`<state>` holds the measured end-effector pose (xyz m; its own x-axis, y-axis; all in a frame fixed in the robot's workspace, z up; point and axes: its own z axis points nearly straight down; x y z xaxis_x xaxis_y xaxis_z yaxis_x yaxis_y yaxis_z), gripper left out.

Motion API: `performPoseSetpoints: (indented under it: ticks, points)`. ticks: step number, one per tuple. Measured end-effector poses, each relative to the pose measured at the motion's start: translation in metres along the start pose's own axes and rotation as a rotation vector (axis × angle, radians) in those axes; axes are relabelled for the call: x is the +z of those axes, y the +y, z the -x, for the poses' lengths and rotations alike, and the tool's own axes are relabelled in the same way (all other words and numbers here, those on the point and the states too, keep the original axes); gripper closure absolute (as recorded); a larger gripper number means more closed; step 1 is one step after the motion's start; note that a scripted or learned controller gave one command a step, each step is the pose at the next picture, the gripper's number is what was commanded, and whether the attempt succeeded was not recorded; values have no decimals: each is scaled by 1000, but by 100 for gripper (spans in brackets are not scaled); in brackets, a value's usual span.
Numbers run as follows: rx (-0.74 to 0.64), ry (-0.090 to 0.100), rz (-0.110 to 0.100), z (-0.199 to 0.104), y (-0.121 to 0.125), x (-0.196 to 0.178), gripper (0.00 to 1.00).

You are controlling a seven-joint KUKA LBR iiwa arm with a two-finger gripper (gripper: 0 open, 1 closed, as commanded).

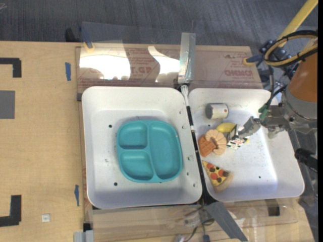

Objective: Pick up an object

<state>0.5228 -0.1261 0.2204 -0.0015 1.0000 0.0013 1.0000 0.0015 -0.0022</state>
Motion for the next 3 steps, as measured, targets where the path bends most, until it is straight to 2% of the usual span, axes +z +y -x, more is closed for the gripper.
performPoseSetpoints:
  ticks: [1, 2, 3]
  points:
    - [133, -2, 17, -22, 9, 119, 0]
    - [132, -1, 21, -24, 10, 109, 100]
    - [132, -1, 18, -24, 10, 110, 0]
